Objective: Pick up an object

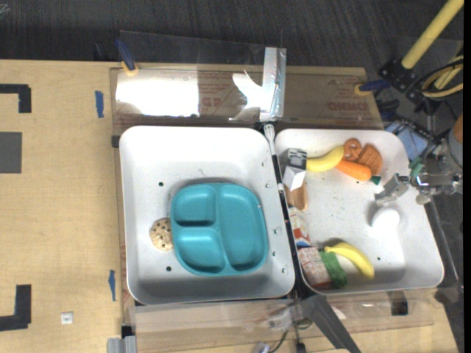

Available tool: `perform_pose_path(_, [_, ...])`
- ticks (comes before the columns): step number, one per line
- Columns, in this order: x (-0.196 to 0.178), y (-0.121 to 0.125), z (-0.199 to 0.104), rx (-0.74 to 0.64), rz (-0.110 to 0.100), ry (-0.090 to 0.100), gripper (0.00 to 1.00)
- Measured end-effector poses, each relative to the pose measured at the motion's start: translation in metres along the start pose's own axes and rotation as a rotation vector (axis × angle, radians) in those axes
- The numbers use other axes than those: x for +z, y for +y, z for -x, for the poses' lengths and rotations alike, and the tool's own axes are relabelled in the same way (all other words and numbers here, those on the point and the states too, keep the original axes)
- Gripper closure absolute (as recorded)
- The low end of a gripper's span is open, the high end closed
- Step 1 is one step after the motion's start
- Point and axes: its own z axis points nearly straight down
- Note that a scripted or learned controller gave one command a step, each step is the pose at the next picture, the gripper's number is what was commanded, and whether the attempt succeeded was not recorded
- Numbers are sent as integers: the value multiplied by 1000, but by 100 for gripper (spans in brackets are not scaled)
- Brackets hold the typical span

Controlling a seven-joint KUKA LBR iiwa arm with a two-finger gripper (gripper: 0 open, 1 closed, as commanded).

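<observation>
Reaching in from the right side, the gripper (391, 188) hangs over the right bin (423, 267), holding nothing I can see.

Whether its jaws are open or closed I cannot tell; they are too small and blurry. Things to pick lie along the bin's edges: a banana (327, 160) and an orange carrot (353, 170) at the top, another banana (352, 259) at the bottom. The bare middle probably gives room to come down. A blue tray (218, 228) and a cookie (161, 234) sit in the left bin (140, 153).

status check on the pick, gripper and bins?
Gripper over right bin's right side, nothing visibly held. Bananas, carrot untouched. Teal tray, cookie in left bin.
</observation>
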Motion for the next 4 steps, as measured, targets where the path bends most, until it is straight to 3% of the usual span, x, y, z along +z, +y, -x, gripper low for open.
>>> perform_pose_path(1, [110,51,-26,10,-4,1,0])
perform_pose_path(2, [118,113,-46,40,3,-1,0])
perform_pose_path(3, [118,112,-45,40,2,-1,0])
perform_pose_path(4, [120,133,-48,103,-46,0,0])
